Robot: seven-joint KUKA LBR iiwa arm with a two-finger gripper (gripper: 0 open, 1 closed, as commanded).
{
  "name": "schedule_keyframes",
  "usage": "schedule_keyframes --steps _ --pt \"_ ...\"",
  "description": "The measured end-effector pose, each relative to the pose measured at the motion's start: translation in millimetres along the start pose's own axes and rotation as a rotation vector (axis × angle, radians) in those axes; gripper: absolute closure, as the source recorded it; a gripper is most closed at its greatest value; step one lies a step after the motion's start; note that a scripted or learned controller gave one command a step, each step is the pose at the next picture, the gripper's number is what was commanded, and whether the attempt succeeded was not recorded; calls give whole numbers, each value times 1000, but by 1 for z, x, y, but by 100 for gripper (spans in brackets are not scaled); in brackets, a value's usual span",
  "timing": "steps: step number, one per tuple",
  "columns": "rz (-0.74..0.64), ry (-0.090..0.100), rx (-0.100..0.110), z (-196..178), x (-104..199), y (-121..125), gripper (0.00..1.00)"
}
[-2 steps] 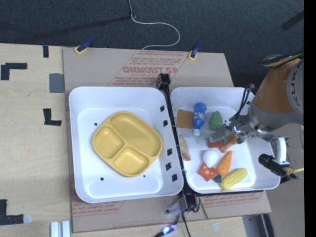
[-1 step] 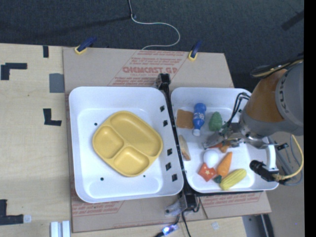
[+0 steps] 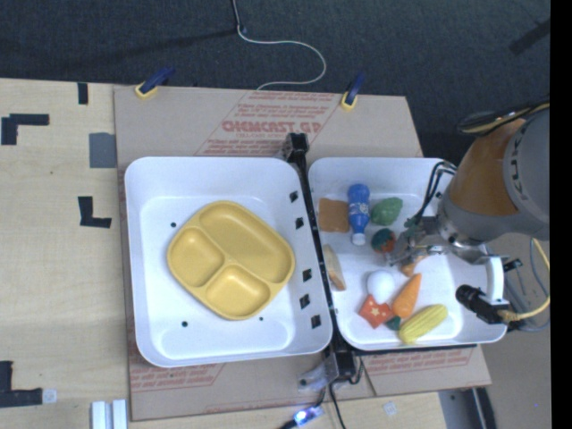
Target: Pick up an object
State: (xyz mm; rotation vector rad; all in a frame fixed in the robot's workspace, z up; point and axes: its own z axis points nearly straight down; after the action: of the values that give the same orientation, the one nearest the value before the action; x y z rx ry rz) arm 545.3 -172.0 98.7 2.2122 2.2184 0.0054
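— Where is the arm? 
— At the frame's right, the gripper (image 3: 411,244) hangs low over the right bin (image 3: 429,170), beside a dark green ball (image 3: 383,238); whether its fingers are parted cannot be told.

— And the objects? 
— A carrot (image 3: 407,295), corn cob (image 3: 423,322), white egg (image 3: 380,284) and blue bottle (image 3: 358,208) lie there. A yellow divided plate (image 3: 231,259) sits in the left bin (image 3: 143,239).

tool (image 3: 413,245) fingers' state unclear, arm (image 3: 500,186) cropped
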Motion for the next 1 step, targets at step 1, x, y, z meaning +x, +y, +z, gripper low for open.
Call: schedule_keyframes --steps 1 --pt "1 2 4 -63 -1 1 100"
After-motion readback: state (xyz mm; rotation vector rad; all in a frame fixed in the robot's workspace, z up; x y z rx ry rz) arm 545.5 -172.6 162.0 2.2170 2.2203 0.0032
